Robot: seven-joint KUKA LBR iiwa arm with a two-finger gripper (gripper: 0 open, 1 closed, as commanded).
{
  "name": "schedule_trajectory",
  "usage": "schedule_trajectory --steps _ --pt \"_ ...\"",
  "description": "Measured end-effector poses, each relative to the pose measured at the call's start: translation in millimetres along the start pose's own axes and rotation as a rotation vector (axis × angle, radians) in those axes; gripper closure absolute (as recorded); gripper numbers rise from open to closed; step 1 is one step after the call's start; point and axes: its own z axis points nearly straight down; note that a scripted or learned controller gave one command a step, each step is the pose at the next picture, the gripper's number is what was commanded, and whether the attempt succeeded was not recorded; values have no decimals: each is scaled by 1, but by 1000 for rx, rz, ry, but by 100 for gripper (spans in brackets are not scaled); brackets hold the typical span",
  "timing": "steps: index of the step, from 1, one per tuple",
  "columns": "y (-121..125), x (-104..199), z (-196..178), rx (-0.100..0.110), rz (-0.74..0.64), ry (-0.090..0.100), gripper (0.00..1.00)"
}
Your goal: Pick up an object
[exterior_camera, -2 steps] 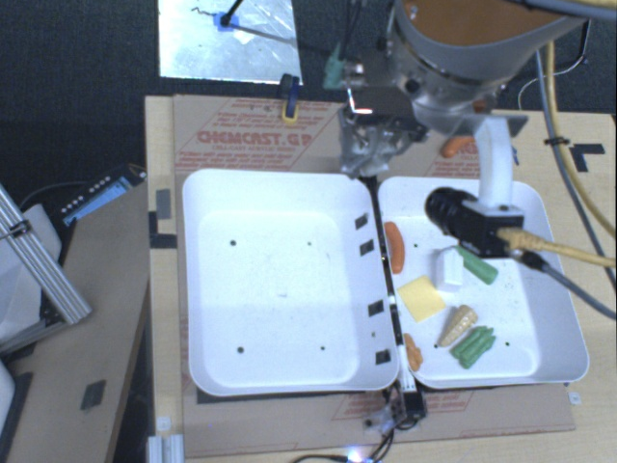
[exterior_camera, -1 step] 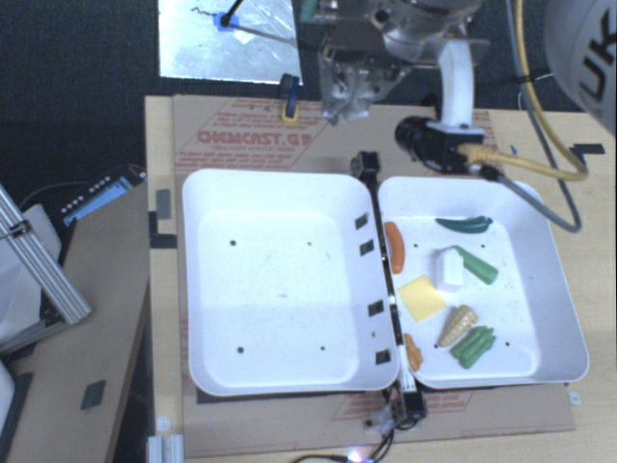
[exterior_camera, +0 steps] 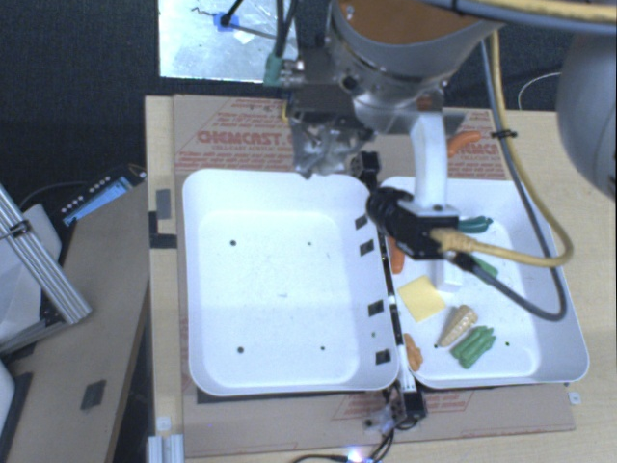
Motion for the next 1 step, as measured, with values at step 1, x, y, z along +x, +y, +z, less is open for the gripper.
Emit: schedule_trajectory --steps 1 --pt "75 -77 1 -3 18 -5 100"
